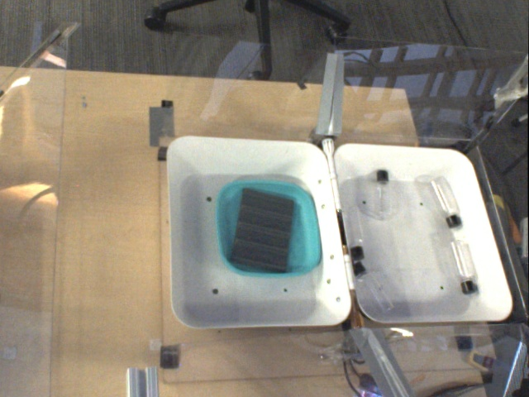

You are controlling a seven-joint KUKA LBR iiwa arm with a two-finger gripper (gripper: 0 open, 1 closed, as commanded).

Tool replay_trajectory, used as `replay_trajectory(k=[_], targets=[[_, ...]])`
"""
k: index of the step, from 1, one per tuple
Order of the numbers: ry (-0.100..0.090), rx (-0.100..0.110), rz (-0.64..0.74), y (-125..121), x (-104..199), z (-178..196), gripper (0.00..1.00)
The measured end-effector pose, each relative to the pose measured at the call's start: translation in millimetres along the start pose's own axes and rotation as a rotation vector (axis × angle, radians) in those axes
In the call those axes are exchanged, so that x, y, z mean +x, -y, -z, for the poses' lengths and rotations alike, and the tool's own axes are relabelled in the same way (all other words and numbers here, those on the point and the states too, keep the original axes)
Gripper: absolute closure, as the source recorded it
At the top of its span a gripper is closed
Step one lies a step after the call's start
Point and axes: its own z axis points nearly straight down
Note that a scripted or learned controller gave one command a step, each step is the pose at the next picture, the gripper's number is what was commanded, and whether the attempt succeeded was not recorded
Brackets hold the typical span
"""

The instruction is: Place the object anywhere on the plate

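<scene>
Dark grey block (263,230) is lying flat on the teal plate (225,222), taking up most of the plate's middle. It is showing as a rectangular slab with rounded corners, and ridges are running across its top face from side to side, giving it a ribbed look. Its long axis is tilting slightly, with the upper end leaning toward the right of the view. All of its edges are sitting inside the plate's raised rim, with teal showing on every side of it.

The plate, a square with rounded corners, is resting in the middle of the left white bin (186,246). The right white bin (413,246) is sitting just beside it, the two rims touching along a shared edge. In the right bin, clear tubes with black caps (446,198) are lying near the right wall, and a small black piece (382,175) is sitting near the top.

Both bins are standing on the wooden table (91,222). A black chair base (256,7) is standing on the carpet beyond the table.

Whether the claw is apart or together cannot be told.
</scene>
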Motion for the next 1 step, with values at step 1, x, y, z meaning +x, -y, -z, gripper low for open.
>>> replay_trajectory(k=[1], targets=[[0.001, 0.003, -0.13, 17.7, -7.9, -0.8, 0.0]])
